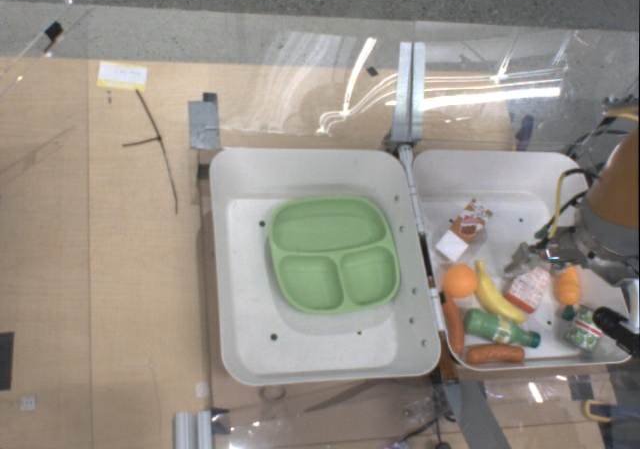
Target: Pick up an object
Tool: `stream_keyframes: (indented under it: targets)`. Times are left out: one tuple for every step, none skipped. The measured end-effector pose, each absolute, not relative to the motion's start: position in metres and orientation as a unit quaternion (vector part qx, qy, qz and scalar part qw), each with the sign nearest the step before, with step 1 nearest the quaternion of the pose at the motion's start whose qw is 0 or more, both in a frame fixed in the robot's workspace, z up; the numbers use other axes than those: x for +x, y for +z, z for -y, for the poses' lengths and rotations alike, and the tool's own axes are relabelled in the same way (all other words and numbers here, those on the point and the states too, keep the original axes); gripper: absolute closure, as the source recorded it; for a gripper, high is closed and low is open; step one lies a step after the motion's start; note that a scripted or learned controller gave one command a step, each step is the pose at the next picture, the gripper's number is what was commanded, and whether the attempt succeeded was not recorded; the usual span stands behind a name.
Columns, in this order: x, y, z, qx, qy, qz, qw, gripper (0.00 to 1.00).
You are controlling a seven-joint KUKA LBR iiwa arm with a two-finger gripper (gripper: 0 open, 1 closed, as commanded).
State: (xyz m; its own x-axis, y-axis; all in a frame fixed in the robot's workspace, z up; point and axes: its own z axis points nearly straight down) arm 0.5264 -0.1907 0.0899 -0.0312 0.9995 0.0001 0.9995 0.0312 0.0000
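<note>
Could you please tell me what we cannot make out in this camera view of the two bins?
- The claw: too small and blurred to tell how it is set; the arm is cut off by the right edge.
- The small packet in the right bin: print too small to read.
- The green bottle: label too blurred to read.
- The small can: partly covered by a dark part of the arm.

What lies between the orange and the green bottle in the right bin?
In the camera view, the banana lies between the orange and the green bottle.
</note>
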Motion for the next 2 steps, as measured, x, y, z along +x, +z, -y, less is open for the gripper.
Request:
stream_keyframes:
  targets:
    - [0.5277, 0.1008, 0.1917, -0.696, -0.0009, 0.718, -0.002, 1.00]
    - [0.5277, 0.1008, 0.1917, -0.696, -0.0009, 0.718, -0.002, 0.00]
